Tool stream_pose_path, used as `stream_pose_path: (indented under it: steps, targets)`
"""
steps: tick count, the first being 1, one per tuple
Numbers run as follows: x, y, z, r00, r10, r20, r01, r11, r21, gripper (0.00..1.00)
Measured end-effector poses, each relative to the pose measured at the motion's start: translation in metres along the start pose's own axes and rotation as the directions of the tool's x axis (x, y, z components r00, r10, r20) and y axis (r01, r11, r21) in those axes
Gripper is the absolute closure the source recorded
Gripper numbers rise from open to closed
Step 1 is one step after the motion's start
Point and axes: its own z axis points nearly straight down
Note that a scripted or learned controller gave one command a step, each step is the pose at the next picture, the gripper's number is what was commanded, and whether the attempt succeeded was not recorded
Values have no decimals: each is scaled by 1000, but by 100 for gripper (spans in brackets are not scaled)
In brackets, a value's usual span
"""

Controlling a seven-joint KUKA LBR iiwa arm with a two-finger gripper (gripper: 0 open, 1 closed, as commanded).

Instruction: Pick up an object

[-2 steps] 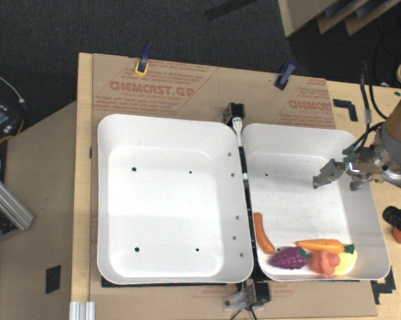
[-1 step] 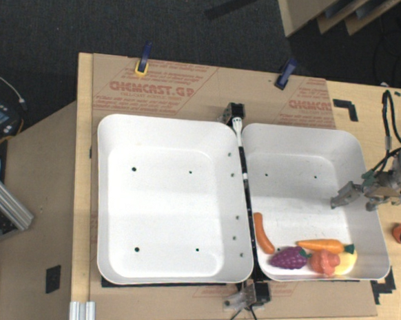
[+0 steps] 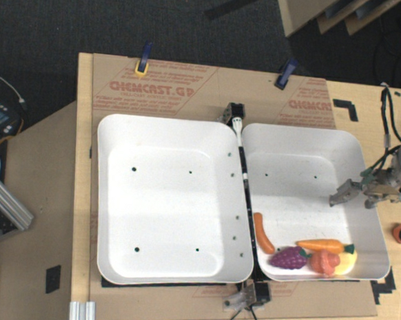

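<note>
Toy foods lie along the near edge of the right bin [image 3: 305, 147]: an orange sausage-like piece [image 3: 263, 233], a purple grape bunch [image 3: 289, 258], a carrot [image 3: 324, 245], a red piece [image 3: 325, 263] and a yellow piece [image 3: 347, 264]. My gripper [image 3: 355, 200] hangs over the right side of that bin, above and behind the carrot. It stands open, one finger [image 3: 341, 195] splayed to the left, with nothing between the fingers. The arm's wrist enters from the right edge.
The left bin [image 3: 119, 136] sits beside the right one on a brown board. A blue clamp [image 3: 285, 73] and a yellow-blue clamp [image 3: 143, 63] hold the board's far edge. Cables run along the right side.
</note>
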Motion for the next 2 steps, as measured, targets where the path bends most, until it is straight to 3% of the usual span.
stream_pose_path:
  steps: [2]
  targets:
    - [0,0,0,1000,0,0,0,1000,0,0]
